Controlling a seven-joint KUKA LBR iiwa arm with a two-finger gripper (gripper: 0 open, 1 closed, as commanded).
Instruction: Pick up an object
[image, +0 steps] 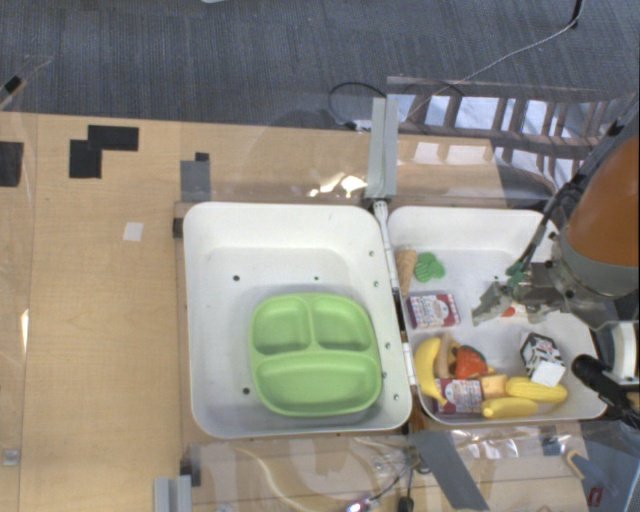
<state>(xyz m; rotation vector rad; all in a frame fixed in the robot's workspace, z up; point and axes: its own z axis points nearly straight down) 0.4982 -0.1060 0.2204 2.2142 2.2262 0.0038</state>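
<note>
The right white bin (470, 232) holds several small items. Along its left side lie a green leafy piece (429, 267), a tan cone (405, 268) and a purple-and-white packet (432, 310). At its front sit a banana (428, 368), a red-orange item (468, 364), a second packet (462, 394) and yellow pieces (527, 390). A black-and-white carton (540, 352) stands at the right. My gripper (490, 303) hangs over the middle of this bin, right of the purple packet and above the front cluster. A small red spot (509, 312) shows just under it.
The left white bin (215, 300) holds a green divided plate (315, 352). A metal divider post (381, 150) stands between the bins at the back. The arm's orange band (610, 210) looms over the right bin's right edge.
</note>
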